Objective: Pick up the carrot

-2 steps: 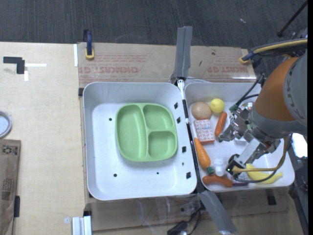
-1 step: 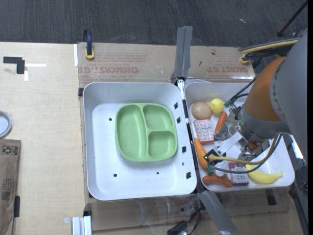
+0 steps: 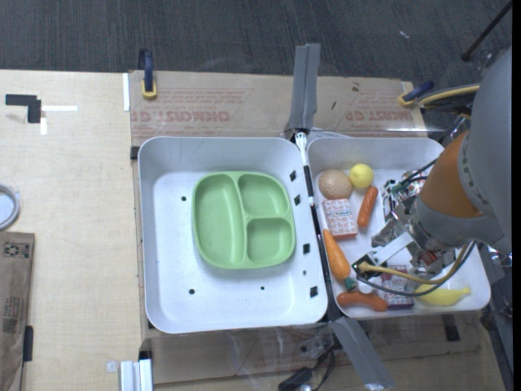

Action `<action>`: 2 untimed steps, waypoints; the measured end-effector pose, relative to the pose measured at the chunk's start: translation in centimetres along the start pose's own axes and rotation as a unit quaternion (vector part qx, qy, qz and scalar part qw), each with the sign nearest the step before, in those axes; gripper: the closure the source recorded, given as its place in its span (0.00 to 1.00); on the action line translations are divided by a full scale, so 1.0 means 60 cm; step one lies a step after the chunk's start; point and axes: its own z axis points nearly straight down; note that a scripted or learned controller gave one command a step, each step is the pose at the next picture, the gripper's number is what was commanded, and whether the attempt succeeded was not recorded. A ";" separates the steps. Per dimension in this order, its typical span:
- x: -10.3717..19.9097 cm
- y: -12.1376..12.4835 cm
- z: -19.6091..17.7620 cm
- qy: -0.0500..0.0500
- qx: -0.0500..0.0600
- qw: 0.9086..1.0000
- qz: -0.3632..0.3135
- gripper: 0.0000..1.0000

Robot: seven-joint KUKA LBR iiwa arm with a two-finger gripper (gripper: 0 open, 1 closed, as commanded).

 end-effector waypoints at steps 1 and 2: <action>0.012 0.014 0.032 0.004 -0.003 0.992 0.123 0.00; 0.011 0.014 0.018 0.001 -0.002 0.993 0.121 1.00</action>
